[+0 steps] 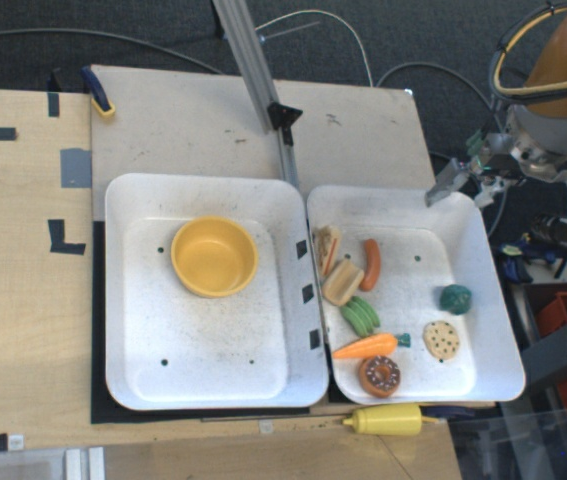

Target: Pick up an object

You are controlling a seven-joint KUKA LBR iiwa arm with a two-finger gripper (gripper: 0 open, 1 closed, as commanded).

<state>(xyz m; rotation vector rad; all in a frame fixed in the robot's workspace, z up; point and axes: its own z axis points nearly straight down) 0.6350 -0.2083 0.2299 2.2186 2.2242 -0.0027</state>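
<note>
Dark carpet is showing behind a pale wooden worktop (23, 298) that is carrying two shallow white plastic bins, the left bin (128, 368) holding a round yellow bowl (214, 256). Nothing is being lifted yet: the gripper (450, 183) is hovering over the right bin's (493, 368) far right corner, whether spread or pressed together I cannot tell, while the toy foods, among them an orange carrot (366, 347) and a teal ball (455, 298), are all lying in that bin.

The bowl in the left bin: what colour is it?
Yellow; the bowl shows best in the camera view.

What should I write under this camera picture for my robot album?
Robot gripper waits over the right bin of toy food, a yellow bowl sitting in the left bin.
</note>
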